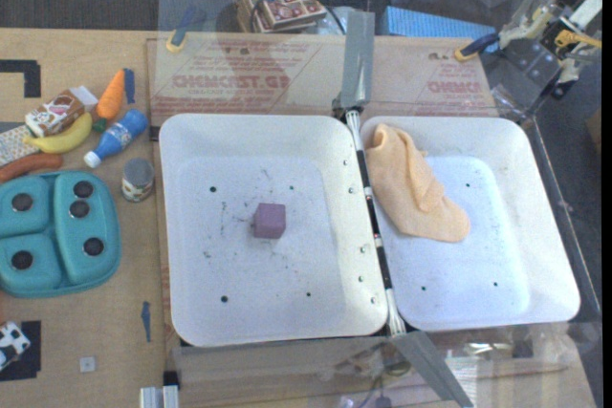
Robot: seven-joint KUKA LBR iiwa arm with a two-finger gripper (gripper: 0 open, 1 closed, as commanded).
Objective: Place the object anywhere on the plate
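Across the bench, seen from the single overhead camera, two shallow white bins sat side by side. Near the middle of the left bin (pixel 182 158) lay a small purple block (pixel 269 221), flat on the floor and well apart from every wall. Against the inner wall of the right bin (pixel 535 205) lay a crumpled orange cloth (pixel 416 186), draped from the upper left corner toward the centre. Neither bin held anything I could call a plate; the nearest likeness was a teal sectioned tray (pixel 57 229) on the wooden bench to the left of the bins, beside a small can (pixel 138 179), a toy bottle (pixel 117 138), a banana (pixel 59 138) and a carrot (pixel 114 94).

At the upper right corner stood some pale machinery (pixel 559 10), possibly part of the arm, but too unclear to name; I could not tell whether the pincer was open or closed.

My judgement was that no grasp had begun. To do the step well, the block looked the easier pick: it was rigid and square-sided, with free space all round, so a straight descent over its centre with the pincer aligned to two opposite faces should seat it cleanly. The cloth would need a pinch on a raised fold.
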